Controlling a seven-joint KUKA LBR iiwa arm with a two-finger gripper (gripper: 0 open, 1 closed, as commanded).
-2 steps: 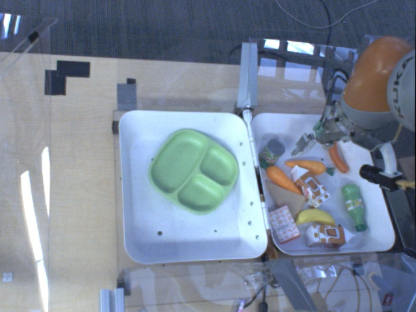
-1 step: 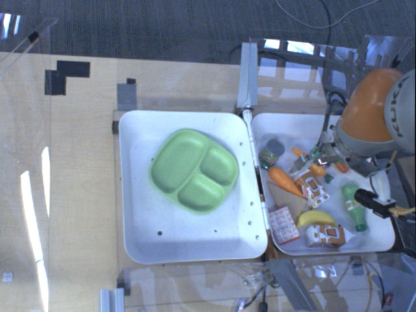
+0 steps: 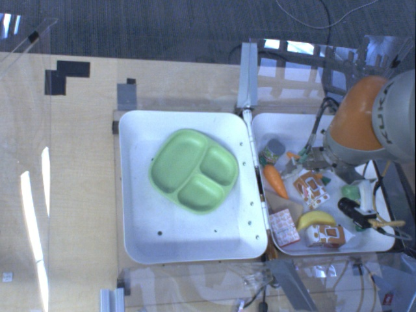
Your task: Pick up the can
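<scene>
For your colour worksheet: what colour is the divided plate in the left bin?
Light green, seen clearly in the camera view: the plate lies in the left bin.

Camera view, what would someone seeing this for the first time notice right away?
First the big green divided plate, lying alone in the left bin. Next the arm's orange band at the right, above the crowded right bin, where a carrot, a banana and small boxes lie close together. The can sits near that bin's upper left corner, left of the gripper.
</scene>
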